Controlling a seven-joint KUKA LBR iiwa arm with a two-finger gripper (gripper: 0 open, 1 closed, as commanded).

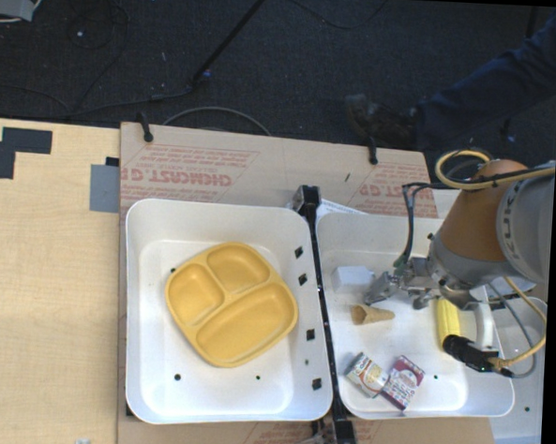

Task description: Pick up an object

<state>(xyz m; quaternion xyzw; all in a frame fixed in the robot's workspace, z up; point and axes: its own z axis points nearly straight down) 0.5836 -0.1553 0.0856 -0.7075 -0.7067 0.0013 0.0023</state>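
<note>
My gripper [384,290] reaches into the right bin [436,404] from the right, low over its floor. Just below its fingertips lies a small tan wedge-shaped piece [372,314]. A pale grey block [352,276] sits just left of the gripper. Two small packets lie near the bin's front: a white and yellow one [366,373] and a maroon one [403,381]. Nothing shows between the fingers.
The left bin [148,349] holds a yellow divided plate [232,303]. A black divider [314,303] runs between the two bins. A yellow cylinder [448,321] and cables sit at the right bin's right side, beside the arm [489,229].
</note>
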